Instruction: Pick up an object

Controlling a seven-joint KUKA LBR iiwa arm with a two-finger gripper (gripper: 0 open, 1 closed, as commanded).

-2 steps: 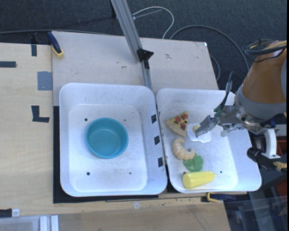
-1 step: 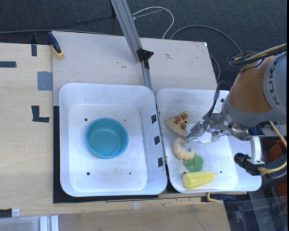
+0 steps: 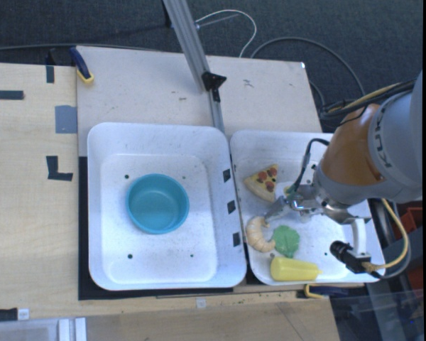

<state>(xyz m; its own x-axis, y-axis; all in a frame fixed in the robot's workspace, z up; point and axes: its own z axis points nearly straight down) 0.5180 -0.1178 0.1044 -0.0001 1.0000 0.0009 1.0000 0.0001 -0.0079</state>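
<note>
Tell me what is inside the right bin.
The right bin holds a pizza slice toy, a curled shrimp-like piece, a green leafy piece and a yellow piece. The gripper hangs over them. The arm covers the bin's right part.

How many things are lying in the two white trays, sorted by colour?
Blue: 1, the bowl
Green: 1, the leafy piece
Yellow: 1, the block
Pale orange: 1, the curved shrimp-like toy
Tan with red spots: 1, the pizza slice
Total: 5

Dark carpet floor [image 3: 71, 6], pale wooden bench [image 3: 21, 190], loose cables [image 3: 234, 20]
</note>
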